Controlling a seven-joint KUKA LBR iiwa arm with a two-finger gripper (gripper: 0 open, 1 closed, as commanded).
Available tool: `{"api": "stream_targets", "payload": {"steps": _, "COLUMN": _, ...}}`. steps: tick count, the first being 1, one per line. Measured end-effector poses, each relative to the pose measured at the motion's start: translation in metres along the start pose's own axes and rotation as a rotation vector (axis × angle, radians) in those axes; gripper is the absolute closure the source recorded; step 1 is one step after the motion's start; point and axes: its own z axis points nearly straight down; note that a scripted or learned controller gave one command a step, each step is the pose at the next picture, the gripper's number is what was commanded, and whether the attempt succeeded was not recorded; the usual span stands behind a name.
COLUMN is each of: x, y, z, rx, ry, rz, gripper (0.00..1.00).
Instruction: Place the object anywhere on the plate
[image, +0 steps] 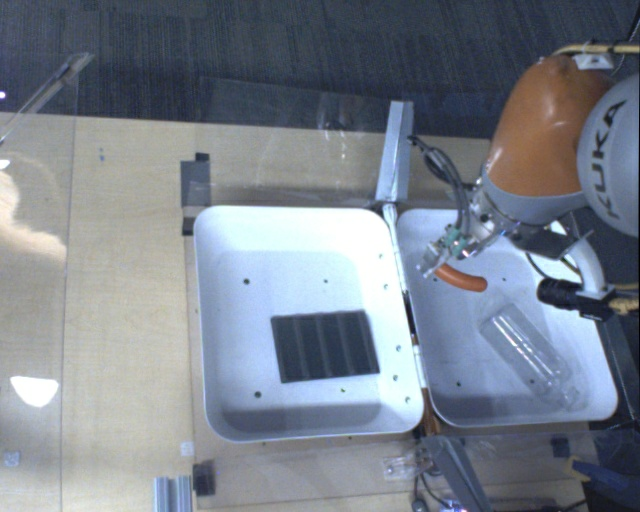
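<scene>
A dark ridged rectangular plate (325, 346) lies flat in the middle of the left bin (230, 250). A small orange sausage-shaped object (466, 281) sits in the upper left part of the right bin (600, 400). My gripper (443, 260) hangs low over that bin, its tip right at the orange object's left end. The wrist hides how the two meet. The plate is well to the left of the gripper and nearer the camera, across the wall between the bins.
A clear plastic bottle (527, 347) lies on its side in the right bin, below and right of the orange object. The arm's orange band (540, 120) looms over the bin's upper right. A metal post (394, 150) stands behind the bins' shared wall.
</scene>
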Motion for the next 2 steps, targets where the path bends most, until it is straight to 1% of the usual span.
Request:
{"api": "stream_targets", "payload": {"steps": 1, "x": 0.000, "y": 0.002, "z": -0.011, "rx": -0.006, "ry": -0.004, "rz": -0.008, "gripper": 1.00}}
{"api": "stream_targets", "payload": {"steps": 2, "x": 0.038, "y": -0.044, "z": 0.017, "rx": 0.005, "ry": 0.002, "rz": 0.276, "gripper": 1.00}}
